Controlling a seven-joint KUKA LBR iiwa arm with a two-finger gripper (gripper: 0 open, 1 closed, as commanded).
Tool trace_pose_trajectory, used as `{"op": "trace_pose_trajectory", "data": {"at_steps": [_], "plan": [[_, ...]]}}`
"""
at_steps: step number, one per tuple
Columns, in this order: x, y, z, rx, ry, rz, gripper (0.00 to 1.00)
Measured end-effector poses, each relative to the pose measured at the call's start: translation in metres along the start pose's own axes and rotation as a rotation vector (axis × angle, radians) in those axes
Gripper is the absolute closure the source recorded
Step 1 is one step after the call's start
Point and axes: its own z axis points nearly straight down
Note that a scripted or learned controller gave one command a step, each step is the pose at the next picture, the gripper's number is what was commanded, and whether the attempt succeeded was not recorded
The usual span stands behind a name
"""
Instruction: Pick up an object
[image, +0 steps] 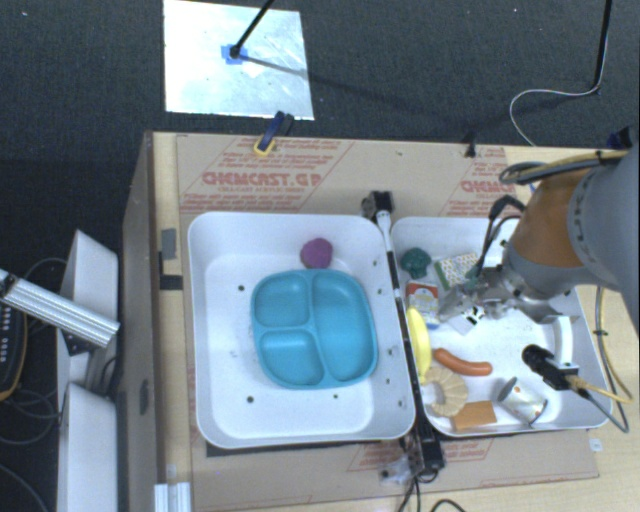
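My gripper (463, 303) hangs low over the middle of the right bin (580, 425), with the arm coming in from the right. Just left of it lies a red and white item (422, 297). Behind it are a green object (415, 262) and a speckled pale piece (456, 268). In front of it are a yellow banana (418, 343), an orange sausage (462, 362), a beige round waffle (447, 393), a brown block (475, 415) and a small white cup (520, 401). I see nothing clearly held.
The left bin (225, 400) holds a blue divided plate (313, 328) and a small purple object (317, 252) near its back wall. A black rail (390, 270) separates the two bins. Brown cardboard (300, 175) lies behind them.
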Motion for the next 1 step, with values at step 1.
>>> {"op": "trace_pose_trajectory", "data": {"at_steps": [1], "plan": [[0.0022, 0.0488, -0.0033, 0.094, 0.014, 0.022, 0.0]]}}
